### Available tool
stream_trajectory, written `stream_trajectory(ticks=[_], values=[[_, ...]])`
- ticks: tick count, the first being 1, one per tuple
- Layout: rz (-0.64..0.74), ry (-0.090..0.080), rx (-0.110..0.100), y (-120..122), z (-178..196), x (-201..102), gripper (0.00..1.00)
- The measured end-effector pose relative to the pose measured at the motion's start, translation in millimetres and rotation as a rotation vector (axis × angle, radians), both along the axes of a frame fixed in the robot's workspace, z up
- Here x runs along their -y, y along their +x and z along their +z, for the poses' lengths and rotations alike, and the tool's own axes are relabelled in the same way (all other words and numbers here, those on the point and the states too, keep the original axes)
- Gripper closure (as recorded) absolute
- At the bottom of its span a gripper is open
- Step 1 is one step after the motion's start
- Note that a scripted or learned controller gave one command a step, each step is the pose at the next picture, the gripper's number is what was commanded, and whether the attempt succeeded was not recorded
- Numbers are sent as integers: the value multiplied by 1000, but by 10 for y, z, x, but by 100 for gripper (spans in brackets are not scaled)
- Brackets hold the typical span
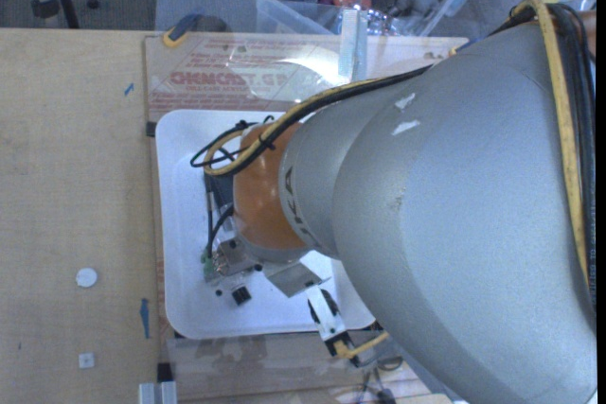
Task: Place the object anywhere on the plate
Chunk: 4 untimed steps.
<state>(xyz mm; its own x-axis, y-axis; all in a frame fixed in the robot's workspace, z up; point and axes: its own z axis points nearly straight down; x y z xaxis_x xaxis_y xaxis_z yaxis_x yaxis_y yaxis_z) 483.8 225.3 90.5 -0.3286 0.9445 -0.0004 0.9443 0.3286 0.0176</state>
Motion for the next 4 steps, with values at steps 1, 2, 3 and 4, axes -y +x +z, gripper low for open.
stream_trajectory(ticks=[1, 2, 3, 4], values=[[191, -7, -15, -43, 819, 716, 100], [-382, -4, -18, -29, 430, 249, 100], [253, -1, -13, 77, -6, 646, 100], [43, 7, -7, -12, -7, 1250, 100]])
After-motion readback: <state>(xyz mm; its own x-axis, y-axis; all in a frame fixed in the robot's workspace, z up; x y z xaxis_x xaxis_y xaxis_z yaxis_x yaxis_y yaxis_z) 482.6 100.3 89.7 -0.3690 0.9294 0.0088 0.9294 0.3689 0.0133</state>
